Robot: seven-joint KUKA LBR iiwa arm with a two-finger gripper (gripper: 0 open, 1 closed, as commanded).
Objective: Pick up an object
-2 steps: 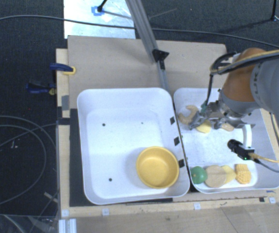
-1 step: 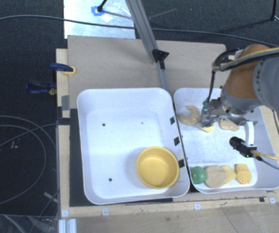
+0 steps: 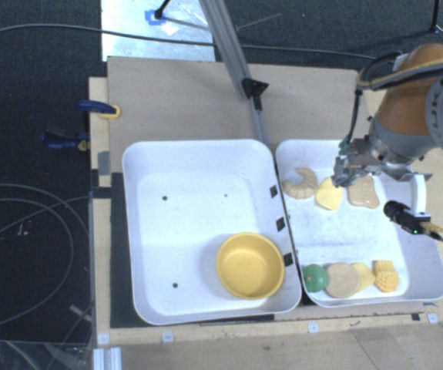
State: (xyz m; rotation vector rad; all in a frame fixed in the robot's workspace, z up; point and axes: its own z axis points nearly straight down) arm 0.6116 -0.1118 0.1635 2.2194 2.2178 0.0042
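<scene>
The arm (image 3: 417,102) reaches in from the right, and its gripper (image 3: 346,174) hangs low over the far part of the right bin (image 3: 429,280). Whether the gripper is wide, narrow or holding anything cannot be told.

Taking the gripper as the landmark: a pale yellow piece (image 3: 330,196) lies just below it, touching or nearly touching; a tan croissant (image 3: 301,183) lies to its left; a beige slab (image 3: 364,193) lies just to its right, partly under the wrist.

Well apart from the gripper, along the bin's near edge, sits a row: a green ball (image 3: 313,277), a beige disc (image 3: 342,280) and a yellow waffle (image 3: 385,276).

Far to the gripper's lower left, a yellow bowl (image 3: 250,265) stands upright in the left bin (image 3: 190,168).
</scene>
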